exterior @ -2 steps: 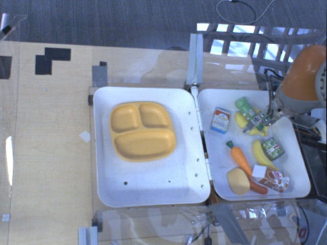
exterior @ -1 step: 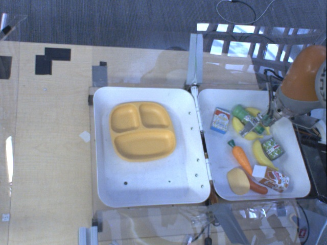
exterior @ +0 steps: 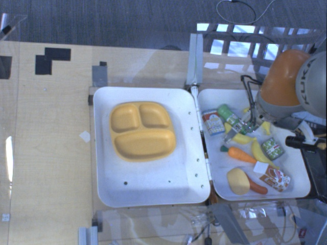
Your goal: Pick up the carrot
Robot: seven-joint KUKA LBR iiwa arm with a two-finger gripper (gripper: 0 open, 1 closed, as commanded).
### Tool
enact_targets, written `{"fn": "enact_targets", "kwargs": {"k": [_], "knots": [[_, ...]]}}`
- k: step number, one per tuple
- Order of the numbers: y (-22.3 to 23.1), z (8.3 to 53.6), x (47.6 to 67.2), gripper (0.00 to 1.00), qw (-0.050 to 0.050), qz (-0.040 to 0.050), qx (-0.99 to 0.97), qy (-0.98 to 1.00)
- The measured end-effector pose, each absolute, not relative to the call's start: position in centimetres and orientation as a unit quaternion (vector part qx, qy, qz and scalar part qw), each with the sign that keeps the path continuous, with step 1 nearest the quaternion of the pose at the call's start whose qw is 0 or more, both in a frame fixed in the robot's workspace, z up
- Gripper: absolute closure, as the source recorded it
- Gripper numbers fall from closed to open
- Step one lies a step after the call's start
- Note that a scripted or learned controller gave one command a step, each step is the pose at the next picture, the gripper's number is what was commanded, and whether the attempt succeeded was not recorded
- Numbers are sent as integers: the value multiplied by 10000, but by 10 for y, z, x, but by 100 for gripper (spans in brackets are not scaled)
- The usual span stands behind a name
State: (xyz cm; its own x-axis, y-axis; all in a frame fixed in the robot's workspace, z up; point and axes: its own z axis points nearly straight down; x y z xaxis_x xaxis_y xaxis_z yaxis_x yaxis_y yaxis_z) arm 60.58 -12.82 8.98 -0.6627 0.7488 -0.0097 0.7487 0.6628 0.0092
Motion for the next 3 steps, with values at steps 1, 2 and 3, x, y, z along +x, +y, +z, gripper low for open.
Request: {"fn": "enact_targets", "kwargs": {"k": [1, 2, 3], "knots": [[-127, 102, 607, 100, 74, 33, 4105, 9118], [-135, 92, 526, 100, 95, 25, 3973, 9176], [-59, 186, 547, 100, 25, 20, 5548, 8320]]}}
